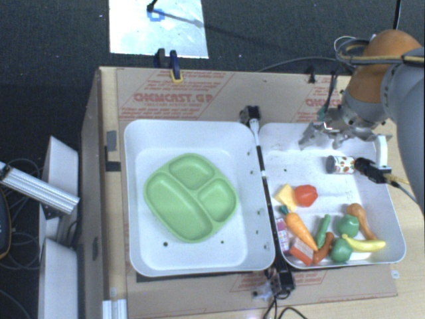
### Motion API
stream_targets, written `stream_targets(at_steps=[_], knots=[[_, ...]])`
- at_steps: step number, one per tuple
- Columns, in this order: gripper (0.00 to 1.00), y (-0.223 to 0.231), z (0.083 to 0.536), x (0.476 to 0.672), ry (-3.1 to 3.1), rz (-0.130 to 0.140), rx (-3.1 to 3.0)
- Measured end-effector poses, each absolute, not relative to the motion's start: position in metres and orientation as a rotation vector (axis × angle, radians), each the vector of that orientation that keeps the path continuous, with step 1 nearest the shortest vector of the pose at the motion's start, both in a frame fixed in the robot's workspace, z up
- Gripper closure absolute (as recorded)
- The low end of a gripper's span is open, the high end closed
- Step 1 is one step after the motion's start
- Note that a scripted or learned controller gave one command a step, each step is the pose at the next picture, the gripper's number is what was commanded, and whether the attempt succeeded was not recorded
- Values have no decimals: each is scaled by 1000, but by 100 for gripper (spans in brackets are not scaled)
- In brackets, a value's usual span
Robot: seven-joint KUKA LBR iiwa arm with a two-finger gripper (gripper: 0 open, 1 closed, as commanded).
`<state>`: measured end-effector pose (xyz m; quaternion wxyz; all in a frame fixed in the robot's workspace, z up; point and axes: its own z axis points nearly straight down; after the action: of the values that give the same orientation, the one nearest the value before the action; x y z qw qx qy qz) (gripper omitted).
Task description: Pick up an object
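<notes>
1. Nearest the camera, along the front wall of the right bin [397,244], lies a heap of toy food: an orange carrot [298,226], a small red-and-white packet [301,251] beside its tip, a slim green pod [322,230], a green pepper [347,226] and a yellow banana [362,244].
2. Just behind the heap, a red tomato [305,195] touches a yellow wedge [285,195].
3. An orange-brown piece [358,215] sits at the right of the heap, close to the pepper.
4. Farther back in the same bin, a small white cup with red spots [340,164] lies on its side, apart from the other items.
5. Across the divider, the left bin [143,151] holds a green divided plate [190,196] with three compartments, resting near the middle.
6. Reaching in from the right, the grey arm [398,85] with its orange band ends in the gripper [323,131], which sits over the back part of the right bin, near the far wall.
7. Its two fingers are spread apart, with nothing between them; the spotted cup lies just in front and to the right of them, not touching.
8. Both bins rest on a brown board [199,92] with red lettering.
</notes>
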<state>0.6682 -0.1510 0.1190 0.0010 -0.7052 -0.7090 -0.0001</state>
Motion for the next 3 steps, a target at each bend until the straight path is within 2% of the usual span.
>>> stream_targets(at_steps=[1, 2, 3], knots=[[0, -158, 84, 614, -2223, 1, -2219], [0, -130, 84, 534, -2222, 0, -2220], [100, -131, 95, 535, -2225, -3, -2222]])
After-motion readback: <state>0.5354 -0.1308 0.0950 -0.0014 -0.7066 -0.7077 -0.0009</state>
